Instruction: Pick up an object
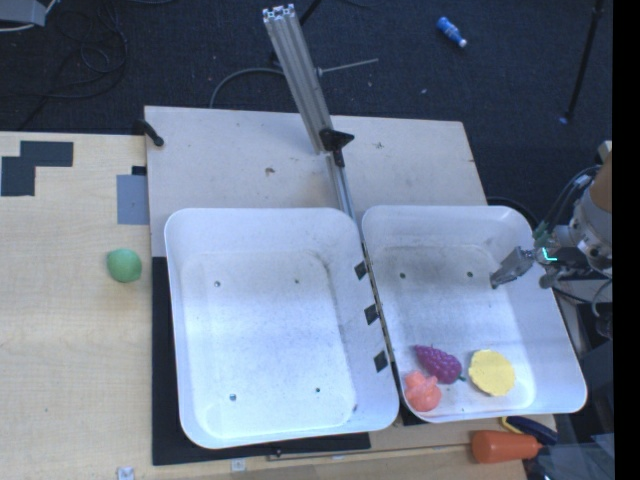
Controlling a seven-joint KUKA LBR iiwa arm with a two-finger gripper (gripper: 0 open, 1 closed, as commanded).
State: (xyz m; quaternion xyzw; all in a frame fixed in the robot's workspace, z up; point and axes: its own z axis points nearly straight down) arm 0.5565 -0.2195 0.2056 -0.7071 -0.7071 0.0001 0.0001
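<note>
Holding grapes (438, 363), yellow disc (492, 372), right bin (450, 230)

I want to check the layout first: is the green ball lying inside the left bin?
No, the green ball lies on the wooden bench surface, outside the left bin and to its left.

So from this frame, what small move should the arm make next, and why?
Probably carry the gripper toward the near end of the right bin and over the yellow disc. It sits at the bin's right edge, far from the toys; the disc lies a little apart from the purple grapes and orange piece.
</note>
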